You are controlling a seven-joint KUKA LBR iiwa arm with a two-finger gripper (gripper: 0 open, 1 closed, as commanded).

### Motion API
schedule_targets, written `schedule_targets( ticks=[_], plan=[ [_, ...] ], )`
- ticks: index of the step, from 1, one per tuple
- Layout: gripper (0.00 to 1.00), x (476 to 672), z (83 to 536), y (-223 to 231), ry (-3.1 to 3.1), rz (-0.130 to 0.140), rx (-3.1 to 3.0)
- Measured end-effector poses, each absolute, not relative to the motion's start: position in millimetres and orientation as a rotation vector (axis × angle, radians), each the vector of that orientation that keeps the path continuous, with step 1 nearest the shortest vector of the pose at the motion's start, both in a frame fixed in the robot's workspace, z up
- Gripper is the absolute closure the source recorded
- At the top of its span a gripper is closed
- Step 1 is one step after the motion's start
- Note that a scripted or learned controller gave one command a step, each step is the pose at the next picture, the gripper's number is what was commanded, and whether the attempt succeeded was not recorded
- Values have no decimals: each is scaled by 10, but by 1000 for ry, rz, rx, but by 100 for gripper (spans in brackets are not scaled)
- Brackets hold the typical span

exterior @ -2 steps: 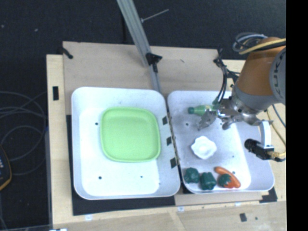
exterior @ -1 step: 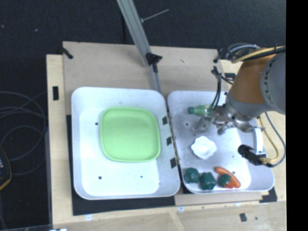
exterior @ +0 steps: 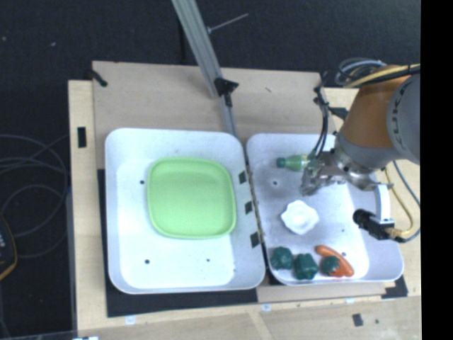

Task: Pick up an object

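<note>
White plastic all round as the arm (exterior: 375, 122) hangs over the right bin (exterior: 382, 268), orange band bright above the wrist. The gripper (exterior: 309, 184) sits low over the bin's upper part, pointing down at the floor, and nothing is visible between its tips. How the tool is set, wide or narrow, I cannot tell from this slanted look down; the tip is too small and dark.

Just above it and a touch to its left lies a green bottle (exterior: 291, 163), on its side, close by the tool but not in it. Just below the gripper rests a crumpled white object (exterior: 300, 217), near but apart from the tip. Further below, along the bin's near wall, sit two dark green pieces (exterior: 294, 262) side by side, and next to them, towards the arm's side, an orange-red piece with a green end (exterior: 334, 261); what these are I cannot make out.

Well away to the tool's left, across the divide, the left bin (exterior: 127, 261) carries a light green square plate (exterior: 191, 197), lying flat in its middle.
</note>
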State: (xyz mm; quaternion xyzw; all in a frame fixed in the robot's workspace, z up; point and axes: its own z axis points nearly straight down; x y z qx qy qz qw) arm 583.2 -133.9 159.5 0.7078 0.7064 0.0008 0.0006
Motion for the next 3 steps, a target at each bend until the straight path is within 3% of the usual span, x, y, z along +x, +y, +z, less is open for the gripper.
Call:
schedule_targets(
  ticks=[2,3],
  plan=[
    [100,5855,2713,-1226,2219,5,2218],
    [100,5857,2817,-1230,2221,2,2221]
  ],
)
